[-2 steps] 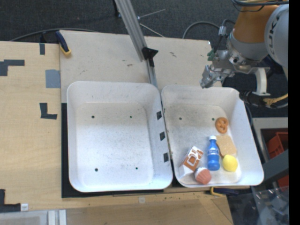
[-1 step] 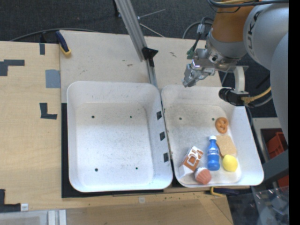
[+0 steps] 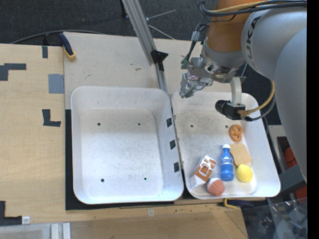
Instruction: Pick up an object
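Observation:
Several small objects lie in the near right part of the right bin: a blue bottle with a white cap, a yellow lemon-like ball, a tan slab, an orange round piece, a white and orange carton and a reddish ball. My gripper hangs above the far left corner of the right bin, well away from all of them. Nothing shows between its fingers.
The left bin sits beside the right one, with a shared rim between them. A slanted metal post rises behind the bins. A black camera unit hangs off the wrist over the right bin. A blue and yellow tool lies far left.

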You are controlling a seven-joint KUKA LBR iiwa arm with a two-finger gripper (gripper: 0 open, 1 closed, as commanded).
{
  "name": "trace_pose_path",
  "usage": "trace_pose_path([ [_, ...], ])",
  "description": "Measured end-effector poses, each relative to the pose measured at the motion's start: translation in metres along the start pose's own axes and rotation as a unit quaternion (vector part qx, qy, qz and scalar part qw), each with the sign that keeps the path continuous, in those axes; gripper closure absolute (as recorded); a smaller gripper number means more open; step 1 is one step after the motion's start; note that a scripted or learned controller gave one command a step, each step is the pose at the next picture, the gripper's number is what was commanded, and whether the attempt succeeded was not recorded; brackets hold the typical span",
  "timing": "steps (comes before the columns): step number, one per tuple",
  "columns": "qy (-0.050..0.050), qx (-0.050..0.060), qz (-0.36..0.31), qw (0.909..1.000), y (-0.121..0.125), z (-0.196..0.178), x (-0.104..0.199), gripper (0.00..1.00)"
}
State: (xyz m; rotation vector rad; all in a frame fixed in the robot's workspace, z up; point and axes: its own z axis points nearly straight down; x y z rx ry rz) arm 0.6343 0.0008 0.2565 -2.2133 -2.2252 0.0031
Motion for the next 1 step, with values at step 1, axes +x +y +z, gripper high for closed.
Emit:
trace_pose_path([
  [1,0.0,0.0,-0.001,1.0,-0.0097,0.0102,0.0608,1.0],
])
